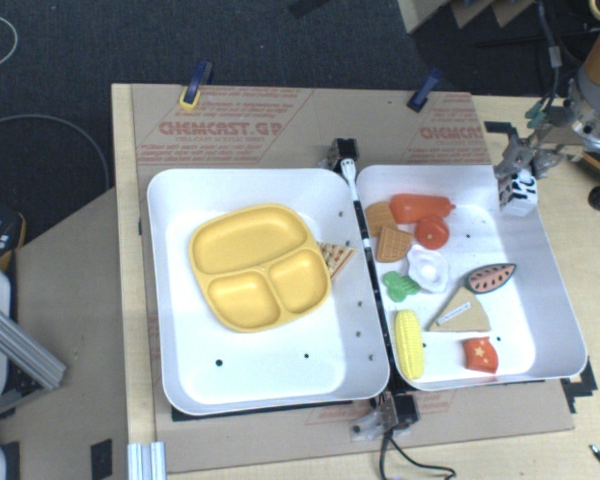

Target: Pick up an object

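progress: you've got nothing lifted yet as far as this view shows; the whole pick is still ahead.
pincer: pincer (520, 173) sits at the upper right corner of the right shallow white plastic bin (550, 298), over its rim. A small white block with black marks (518, 192) is right at its tip. You can't tell from here whether the block is gripped or just beside it, and I can't tell whether the pincer is clenched or released.
candidates: all the loose pieces lie in the right bin, left and middle parts, well apart from the pincer except that white block.
shapes/materials: glossy orange-red toy carrot-like piece (420, 206); round red tomato (432, 232) touching it; tan gridded waffle piece (391, 241); white lumpy piece (427, 268); small green leafy piece (400, 287); yellow knobbly corn cob (408, 343); tan wedge of toy bread (465, 315); dark oval slice with pink face (490, 277); small red strawberry-like piece (481, 354). All look like hard moulded plastic, smooth and likely slippery.
left bin: left shallow white bin (180, 358) holds a yellow three-compartment plastic plate (259, 266), with a tan waffle-cone wedge (336, 257) touching its right edge.
desk: brown printed cardboard sheet (280, 123) under both bins.
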Tool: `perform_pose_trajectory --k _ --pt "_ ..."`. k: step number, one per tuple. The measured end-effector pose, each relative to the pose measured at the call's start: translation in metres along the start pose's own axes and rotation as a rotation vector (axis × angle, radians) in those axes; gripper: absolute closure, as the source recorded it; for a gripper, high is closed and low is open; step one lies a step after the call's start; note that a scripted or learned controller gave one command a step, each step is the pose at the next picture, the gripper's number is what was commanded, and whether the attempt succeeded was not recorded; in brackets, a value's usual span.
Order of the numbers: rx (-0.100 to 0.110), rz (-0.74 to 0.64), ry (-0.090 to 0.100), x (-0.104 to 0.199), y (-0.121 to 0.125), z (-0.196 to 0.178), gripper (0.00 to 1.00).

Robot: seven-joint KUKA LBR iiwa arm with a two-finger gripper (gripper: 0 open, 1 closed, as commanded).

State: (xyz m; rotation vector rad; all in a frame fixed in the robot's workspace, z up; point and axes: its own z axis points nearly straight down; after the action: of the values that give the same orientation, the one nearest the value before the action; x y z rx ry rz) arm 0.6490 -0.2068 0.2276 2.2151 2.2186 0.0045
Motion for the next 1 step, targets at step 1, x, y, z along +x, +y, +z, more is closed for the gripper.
perform_pose_trajectory --k 1 --pt "0.009 -0.004 0.005 0.0575 -0.0049 0.0101 1.00"
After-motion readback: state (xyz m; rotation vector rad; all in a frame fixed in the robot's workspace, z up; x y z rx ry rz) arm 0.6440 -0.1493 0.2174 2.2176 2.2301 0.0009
